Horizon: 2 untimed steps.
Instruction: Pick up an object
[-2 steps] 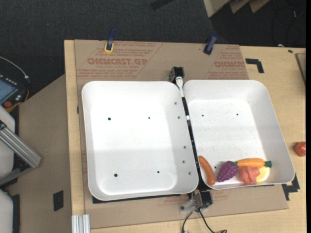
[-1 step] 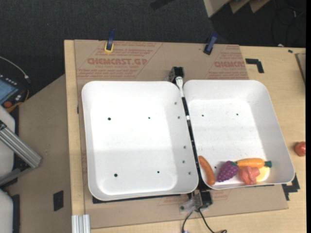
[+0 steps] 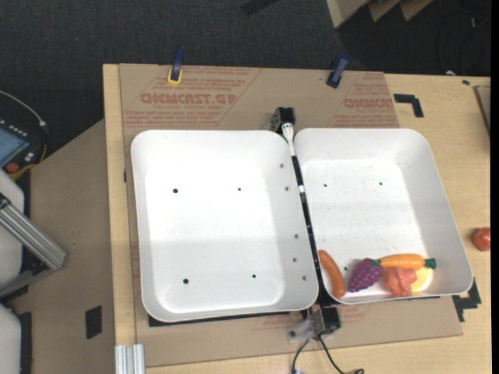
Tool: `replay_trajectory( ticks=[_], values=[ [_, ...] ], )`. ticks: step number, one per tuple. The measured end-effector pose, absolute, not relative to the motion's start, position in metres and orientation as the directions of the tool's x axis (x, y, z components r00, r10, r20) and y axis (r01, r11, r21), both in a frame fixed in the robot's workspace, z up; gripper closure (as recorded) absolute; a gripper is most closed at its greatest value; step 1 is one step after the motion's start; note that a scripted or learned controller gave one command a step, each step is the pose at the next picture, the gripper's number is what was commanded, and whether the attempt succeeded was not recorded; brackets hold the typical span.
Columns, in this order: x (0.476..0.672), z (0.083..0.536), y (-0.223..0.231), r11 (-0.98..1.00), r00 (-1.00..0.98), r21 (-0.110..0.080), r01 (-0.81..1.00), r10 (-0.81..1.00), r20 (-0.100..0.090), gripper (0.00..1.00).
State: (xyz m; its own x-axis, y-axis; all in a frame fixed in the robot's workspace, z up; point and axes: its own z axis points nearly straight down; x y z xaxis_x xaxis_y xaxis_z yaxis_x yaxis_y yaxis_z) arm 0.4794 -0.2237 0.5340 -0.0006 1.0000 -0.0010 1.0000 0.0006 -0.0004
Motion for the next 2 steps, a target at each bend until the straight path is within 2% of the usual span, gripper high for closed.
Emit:
replay_trajectory(
  ticks=[2],
  values=[
    [0.4795, 0.5354, -0.2238, 0.0, 0.0, 0.002, 1.0, 1.0, -0.002, 1.0]
  ],
)
